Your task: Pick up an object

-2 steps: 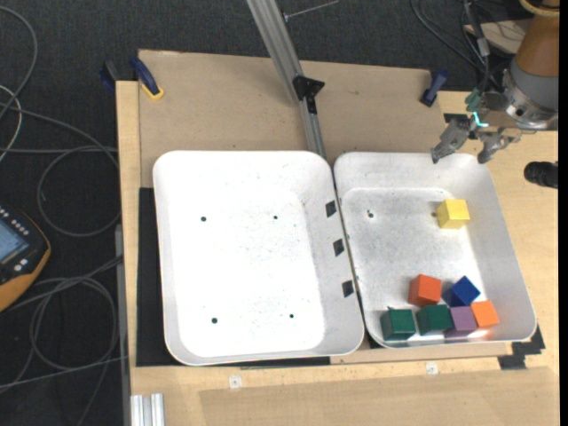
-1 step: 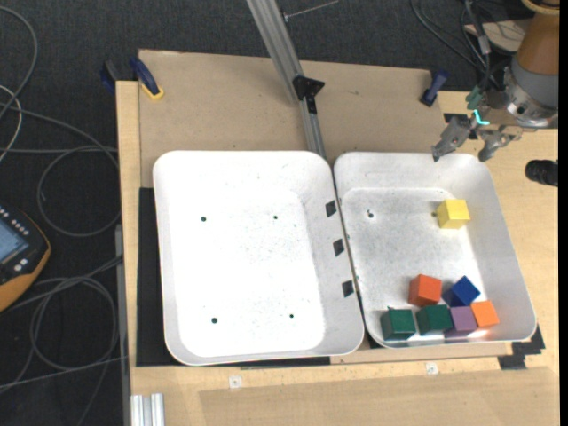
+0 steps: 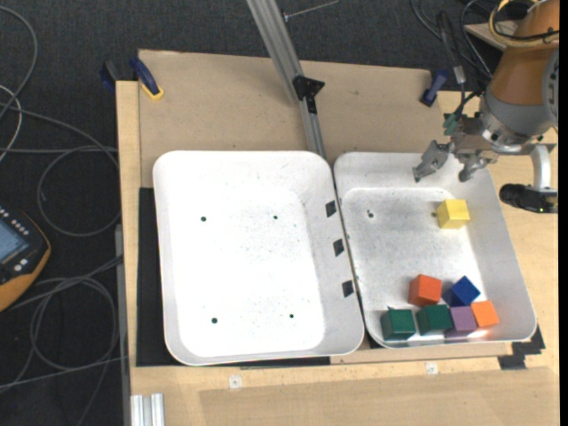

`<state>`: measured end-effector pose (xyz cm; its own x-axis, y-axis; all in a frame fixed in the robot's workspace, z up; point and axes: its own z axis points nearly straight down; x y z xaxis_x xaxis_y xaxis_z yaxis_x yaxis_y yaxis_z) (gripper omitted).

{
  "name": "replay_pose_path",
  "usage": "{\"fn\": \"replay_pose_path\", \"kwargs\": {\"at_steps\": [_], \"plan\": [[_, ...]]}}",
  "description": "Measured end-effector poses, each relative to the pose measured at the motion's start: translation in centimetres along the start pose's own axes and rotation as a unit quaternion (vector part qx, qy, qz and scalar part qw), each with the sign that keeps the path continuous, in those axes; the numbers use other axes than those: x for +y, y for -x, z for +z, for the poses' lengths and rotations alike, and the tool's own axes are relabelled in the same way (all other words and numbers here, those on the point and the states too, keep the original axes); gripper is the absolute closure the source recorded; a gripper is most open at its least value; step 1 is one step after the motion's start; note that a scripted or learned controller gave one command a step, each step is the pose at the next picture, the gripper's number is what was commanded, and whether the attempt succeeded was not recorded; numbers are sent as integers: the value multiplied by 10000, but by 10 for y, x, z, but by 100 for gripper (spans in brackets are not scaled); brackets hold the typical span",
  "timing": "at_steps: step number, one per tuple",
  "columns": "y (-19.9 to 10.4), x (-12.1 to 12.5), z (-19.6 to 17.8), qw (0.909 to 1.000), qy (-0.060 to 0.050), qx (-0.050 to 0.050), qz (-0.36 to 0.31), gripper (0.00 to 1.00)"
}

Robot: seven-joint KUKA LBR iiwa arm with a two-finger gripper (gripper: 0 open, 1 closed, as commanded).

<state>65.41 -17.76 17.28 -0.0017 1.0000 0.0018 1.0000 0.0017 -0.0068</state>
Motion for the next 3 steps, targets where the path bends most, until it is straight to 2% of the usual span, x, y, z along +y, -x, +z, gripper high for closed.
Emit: {"fn": "replay_pose_path", "kwargs": {"at_steps": [1,2,3], "plan": [[-6,2,62,10000,-2,1,-4,0],[-7,2,74,10000,16,-7,-3,0],[-7,4,61,10000,40,-11,-9,100]]}}
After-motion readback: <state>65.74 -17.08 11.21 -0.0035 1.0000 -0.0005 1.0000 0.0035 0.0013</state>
